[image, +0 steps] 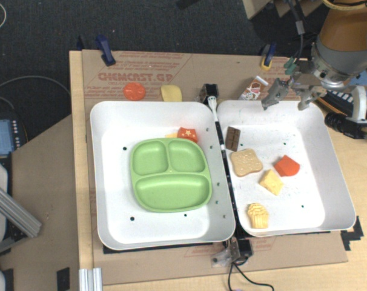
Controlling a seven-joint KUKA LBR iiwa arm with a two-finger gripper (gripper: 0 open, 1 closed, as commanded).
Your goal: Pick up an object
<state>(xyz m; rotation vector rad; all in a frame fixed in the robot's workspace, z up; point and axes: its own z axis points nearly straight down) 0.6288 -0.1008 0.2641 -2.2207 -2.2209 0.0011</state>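
Observation:
My gripper (286, 100) hangs over the far edge of the right bin (329, 180), open, with nothing between its fingers. Inside that bin lie a brown chocolate bar (232, 138), a slice of toast (246, 162), an orange-red block (287, 166), a yellow cheese wedge (271, 182) and a yellow corn-like piece (257, 215). All of them sit nearer the camera than the gripper, apart from it.
The left bin (111, 162) holds a green divided plate (170, 174), with a red strawberry piece (187, 134) at its far rim. Outside on the cardboard lie an orange disc (134, 91), a yellow piece (171, 93) and a small packet (252, 90).

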